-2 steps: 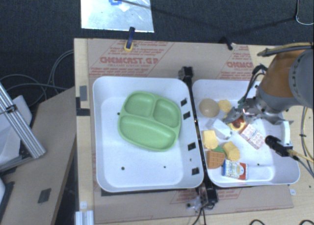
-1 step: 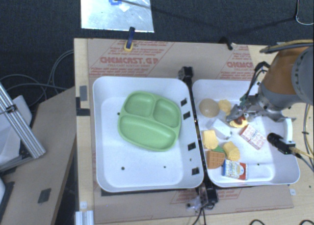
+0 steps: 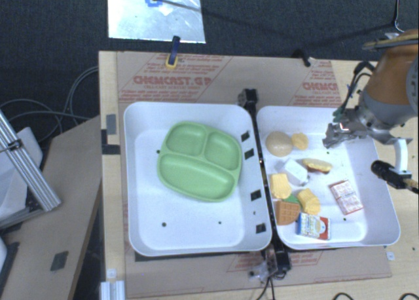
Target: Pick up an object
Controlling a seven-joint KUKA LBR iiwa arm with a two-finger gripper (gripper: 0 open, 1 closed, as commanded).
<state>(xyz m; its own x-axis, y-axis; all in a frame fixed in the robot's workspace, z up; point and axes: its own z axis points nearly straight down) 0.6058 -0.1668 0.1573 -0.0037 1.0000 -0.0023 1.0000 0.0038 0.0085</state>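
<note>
Hovering over the right bin point(image 3: 376, 161), the hand point(image 3: 337, 133) grips nothing visible; its opening I cannot tell. Toy food point(image 3: 298, 190) lies crowded below-left, so a grab could slip between pieces.

The brown board point(image 3: 216, 76) under the bins carries red printed letters, "CHEMCAST GP", once behind the left bin and again (only partly visible) behind the right one. The small packets' print cannot be read.

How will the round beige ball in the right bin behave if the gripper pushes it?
The beige ball looks round and smooth, so it would probably roll. The small yellow piece touching it may stop it that way.
</note>
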